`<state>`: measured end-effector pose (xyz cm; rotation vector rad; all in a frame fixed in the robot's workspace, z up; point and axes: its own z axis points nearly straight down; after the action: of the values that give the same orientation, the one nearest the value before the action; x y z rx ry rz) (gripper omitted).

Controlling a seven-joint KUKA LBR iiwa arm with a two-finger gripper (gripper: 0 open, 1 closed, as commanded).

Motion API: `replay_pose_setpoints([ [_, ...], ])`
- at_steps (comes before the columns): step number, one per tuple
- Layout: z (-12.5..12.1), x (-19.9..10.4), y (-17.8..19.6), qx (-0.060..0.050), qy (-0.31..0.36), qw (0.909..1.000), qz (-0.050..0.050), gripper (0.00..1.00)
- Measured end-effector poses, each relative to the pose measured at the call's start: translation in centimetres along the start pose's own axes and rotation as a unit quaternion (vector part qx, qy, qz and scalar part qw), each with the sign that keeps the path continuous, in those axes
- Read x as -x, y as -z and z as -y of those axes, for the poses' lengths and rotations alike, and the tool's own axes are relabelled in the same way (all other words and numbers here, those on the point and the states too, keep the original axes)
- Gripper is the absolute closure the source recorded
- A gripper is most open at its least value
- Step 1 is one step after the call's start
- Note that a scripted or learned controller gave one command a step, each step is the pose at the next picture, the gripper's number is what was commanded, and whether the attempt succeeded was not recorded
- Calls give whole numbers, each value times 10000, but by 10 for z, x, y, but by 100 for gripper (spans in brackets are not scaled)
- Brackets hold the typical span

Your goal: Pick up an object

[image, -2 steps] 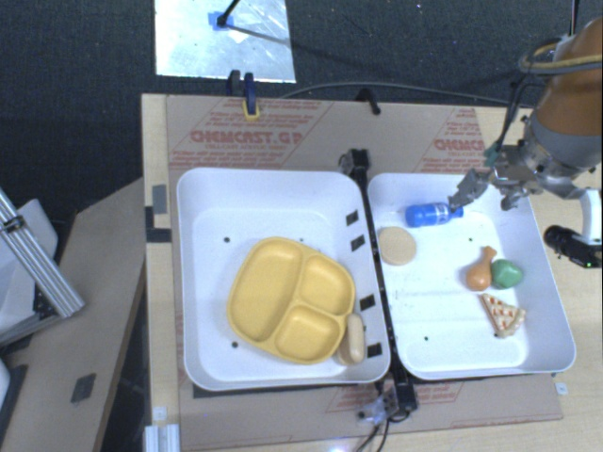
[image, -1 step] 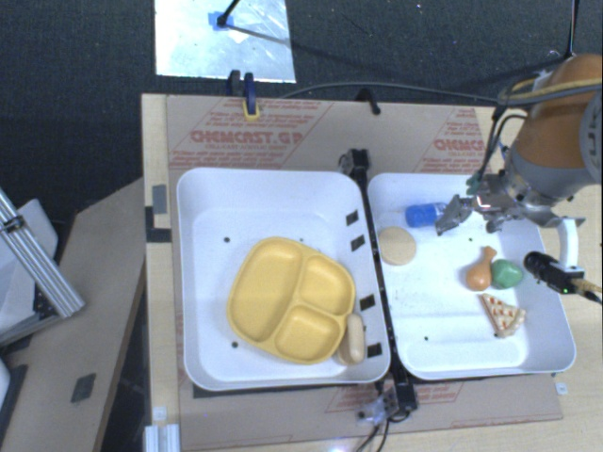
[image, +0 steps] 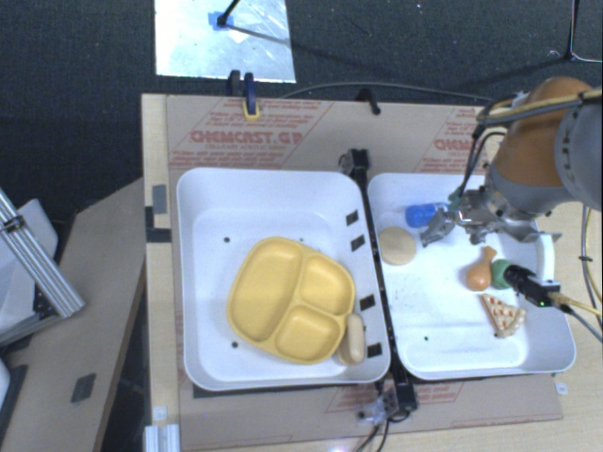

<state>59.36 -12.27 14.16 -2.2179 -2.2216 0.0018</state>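
My gripper [image: 441, 224] hangs low over the right bin [image: 556, 347], near its back left part, and looks open with nothing between its fingers. A blue object [image: 419, 216] lies just left of the fingertips, touching or nearly touching them. A round beige piece [image: 397, 246] rests a little in front of it, by the bin's left wall. To the right lie an orange drumstick [image: 480, 271], a small green item [image: 499, 273] and a pizza slice [image: 504, 315].
The left bin [image: 203, 252] holds a yellow divided tray [image: 290, 298] and a beige roll [image: 353, 337] at the tray's front right corner. A black divider [image: 372, 271] runs between the bins. Cables trail over the right bin's right rim [image: 551, 295].
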Motion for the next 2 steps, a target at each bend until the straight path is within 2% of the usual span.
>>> replay_pose_setpoints([
  [1,-1,0,-50,25,-8,10000,5,0],
  [2,-3,0,-37,52,3,10000,15,100],
])
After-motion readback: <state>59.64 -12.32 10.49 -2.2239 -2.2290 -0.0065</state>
